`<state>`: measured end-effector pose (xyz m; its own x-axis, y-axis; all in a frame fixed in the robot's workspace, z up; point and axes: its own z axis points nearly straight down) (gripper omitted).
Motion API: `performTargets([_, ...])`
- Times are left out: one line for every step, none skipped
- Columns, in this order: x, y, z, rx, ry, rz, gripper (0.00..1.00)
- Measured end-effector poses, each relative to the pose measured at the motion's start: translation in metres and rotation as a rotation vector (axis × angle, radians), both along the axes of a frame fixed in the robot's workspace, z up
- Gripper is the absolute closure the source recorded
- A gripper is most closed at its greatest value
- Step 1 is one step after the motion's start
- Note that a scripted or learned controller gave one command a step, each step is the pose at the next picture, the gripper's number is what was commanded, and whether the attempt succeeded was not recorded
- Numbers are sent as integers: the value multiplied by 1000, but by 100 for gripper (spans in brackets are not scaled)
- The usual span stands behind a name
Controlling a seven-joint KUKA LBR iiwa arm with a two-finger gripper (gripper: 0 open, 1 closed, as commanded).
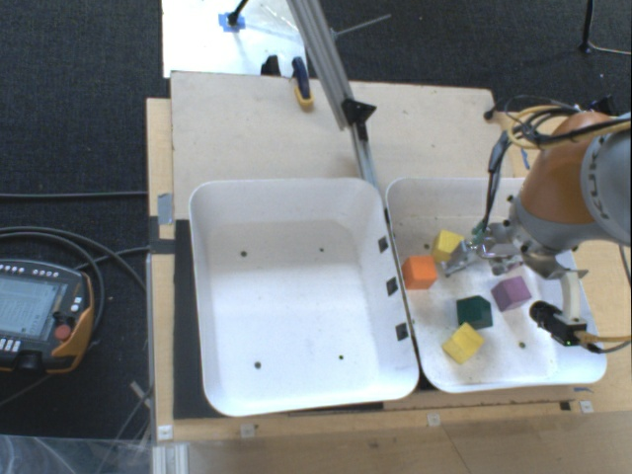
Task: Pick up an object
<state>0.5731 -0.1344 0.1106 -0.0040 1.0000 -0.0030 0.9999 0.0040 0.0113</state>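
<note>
Two shallow white bins sit side by side on the bench (247,126), and the left bin (296,294), at the front of the view, shows a smooth plastic floor dotted with four small dark holes. Its neighbour, the right bin (434,200), carries five small blocks: two yellow, one orange, one dark green and one purple, all plain cubes with matte faces. One yellow block (463,343) lies tilted near the front wall, the green block (474,311) just behind it, and the purple block (511,292) beside that to the right. An orange block (420,272) rests close to the wall shared with the left bin. A second yellow block (446,244) sits farther back, just beside the claw (462,256).

That claw is a small metallic cluster hanging low between the rear yellow block and the purple one; its fingers are too small and blurred to read, so whether they are apart or together cannot be told, and no block is seen between them. Behind it the arm's (573,191) rounded grey and orange housing runs off the right edge. A teach pendant (39,314) lies on the dark floor at left, cut by the frame. One slanted metal pole (326,57) crosses the bench top.
</note>
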Motion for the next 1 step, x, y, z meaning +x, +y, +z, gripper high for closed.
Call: performTargets([68,47,-19,3,2,8,0])
